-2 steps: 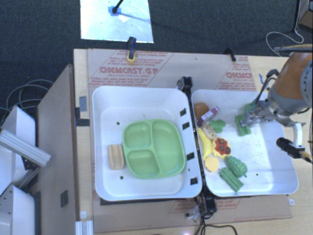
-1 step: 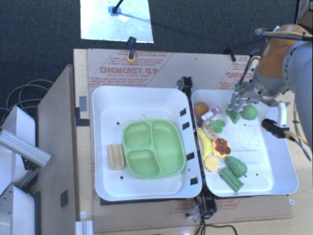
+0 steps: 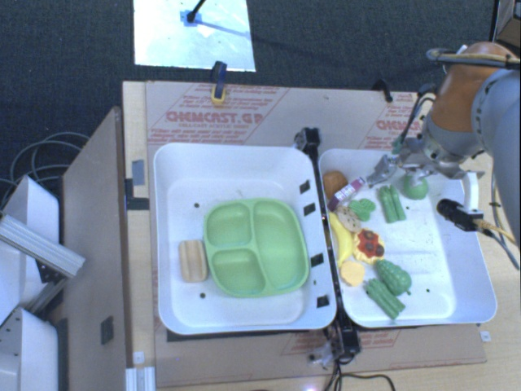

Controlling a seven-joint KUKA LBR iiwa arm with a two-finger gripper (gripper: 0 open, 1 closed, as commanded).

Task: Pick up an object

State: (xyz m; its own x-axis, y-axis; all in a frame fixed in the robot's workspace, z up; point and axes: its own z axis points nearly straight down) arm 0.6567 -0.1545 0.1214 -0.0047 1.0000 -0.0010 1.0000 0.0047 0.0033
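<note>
My gripper [image 3: 385, 172] hangs over the far part of the right bin [image 3: 468, 287], reaching in from the right. Just left of it lie a purple-and-white bottle [image 3: 350, 191] and a brown bun [image 3: 333, 182]. Below it sits a ridged green vegetable [image 3: 391, 204], with a round green piece [image 3: 415, 188] to its right, under the wrist. Nothing can be seen held in the gripper.
Further toy foods fill the right bin's left side: a leafy green piece [image 3: 361, 209], a banana [image 3: 341, 236], a red-topped slice [image 3: 369, 243], a yellow disc [image 3: 352, 274] and two green vegetables [image 3: 389, 286]. The left bin [image 3: 175, 169] holds a green divided plate [image 3: 255, 246] and a tan block [image 3: 192, 261].
</note>
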